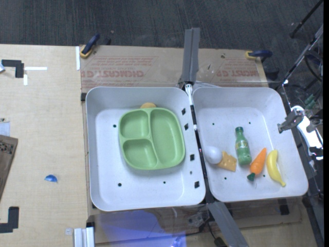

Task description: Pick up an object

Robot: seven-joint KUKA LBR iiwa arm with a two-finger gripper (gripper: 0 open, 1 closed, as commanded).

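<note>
Bins sat side by side on a wooden bench (pixel 41 138), w/ a sheet of printed cardboard (pixel 128 66) under their far edges. The left bin (pixel 97 153) held a green divided plate (pixel 152 138), three compartments, lying flat approx. in the bin's centre. A small yellow-orange item (pixel 148 106) peeked out just behind the plate's far rim; too hidden to name.

The right bin (pixel 247 99) held all the pickable toy food, grouped in its near half. A green bottle (pixel 242 145) lay on its side, cap pointing away from the camera. A white egg (pixel 212 154) sat near the bin's left wall, touching a cheese wedge (pixel 228 161) just to its right. An orange carrot (pixel 257 162) lay slanted beside the bottle, green end toward the near wall. A yellow banana (pixel 275 168) lay just right of the carrot, close to the bin's right wall.

The gripper (pixel 291 120) was at the right bin's right rim, above the wall, well apart from the toys and holding none of them. Whether it was wide or narrow: couldn't tell, too small and cluttered vs. the dark background there.

Misc.: a grey bar (pixel 191 55) ran up from the gap between the bins. A blue clamp (pixel 91 43) gripped the cardboard's far-left corner, another clamp (pixel 259 54) the far-right. A small blue piece (pixel 50 178) lay on the bench left of the bins.
</note>
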